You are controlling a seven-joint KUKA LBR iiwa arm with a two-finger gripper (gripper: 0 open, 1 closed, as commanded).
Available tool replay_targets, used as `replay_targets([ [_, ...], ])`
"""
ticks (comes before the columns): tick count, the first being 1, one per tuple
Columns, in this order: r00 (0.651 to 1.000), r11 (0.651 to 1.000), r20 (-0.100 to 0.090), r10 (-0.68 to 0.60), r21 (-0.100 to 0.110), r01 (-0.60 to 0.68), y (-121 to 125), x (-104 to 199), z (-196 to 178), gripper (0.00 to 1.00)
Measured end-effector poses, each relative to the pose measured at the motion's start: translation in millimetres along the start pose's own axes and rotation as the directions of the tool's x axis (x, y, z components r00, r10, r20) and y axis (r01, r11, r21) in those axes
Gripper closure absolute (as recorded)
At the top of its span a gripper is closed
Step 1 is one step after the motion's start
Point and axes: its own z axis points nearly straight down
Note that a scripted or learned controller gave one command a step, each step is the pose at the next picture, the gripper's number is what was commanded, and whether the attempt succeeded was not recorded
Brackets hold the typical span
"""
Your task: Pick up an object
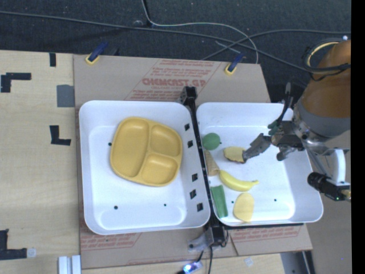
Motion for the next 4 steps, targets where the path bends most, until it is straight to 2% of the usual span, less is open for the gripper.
replay_targets([
  [1, 1.000, 1.000, 0.001, -0.003, -0.009, 0.003, 1.7, 0.1, -4.4, 0.00],
  [2, 1.000, 1.000, 0.001, -0.002, -0.003, 0.002, 9.2, 5.8, 53.7, 0.00],
  [3, 1.000, 1.000, 0.001, -0.001, -0.004, 0.001, 6.7, 2.8, 98.2, 0.00],
  [4, 1.000, 1.000, 0.001, -0.001, -0.002, 0.001, 3.3, 4.3, 162.9, 0.00],
])
